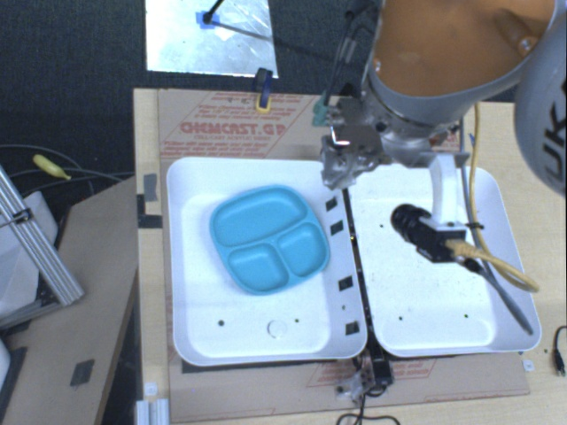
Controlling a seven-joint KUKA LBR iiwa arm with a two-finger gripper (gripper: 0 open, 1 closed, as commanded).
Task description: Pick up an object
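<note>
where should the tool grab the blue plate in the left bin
Take the blue plate by its raised outer rim, coming straight down from above. It lies flat in the left bin, so its sides offer no hold. The rim nearest the tool, at the upper right, looks the easiest reach.

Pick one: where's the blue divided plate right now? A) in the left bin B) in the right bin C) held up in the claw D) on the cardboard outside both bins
A: the blue divided plate lies flat on the floor of the left bin, while the claw sits above the divider between the bins, apart from the plate.
</note>
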